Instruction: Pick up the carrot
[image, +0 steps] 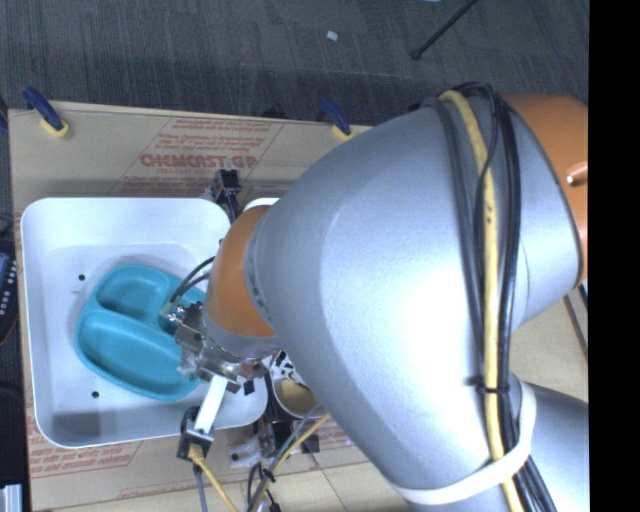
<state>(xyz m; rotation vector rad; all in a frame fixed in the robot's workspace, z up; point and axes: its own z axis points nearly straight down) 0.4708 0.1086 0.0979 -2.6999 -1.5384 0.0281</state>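
My gripper (186, 345) reaches down into the left white bin (50, 260), at the right edge of a teal two-lobed dish (125, 330). It sits over or against the dish's right rim; I cannot tell whether it touches. The orange band (235, 295) above the wrist lies just right of the gripper. The grey arm (420, 300) covers most of the right half of the view, including nearly all of the right bin.
A sliver of the right bin's rim (262, 205) peeks out above the arm. The bins rest on a cardboard sheet (190, 150) held by blue clamps (45, 110) (335, 115). Cables and a white bracket (210, 405) hang at the left bin's front right corner.
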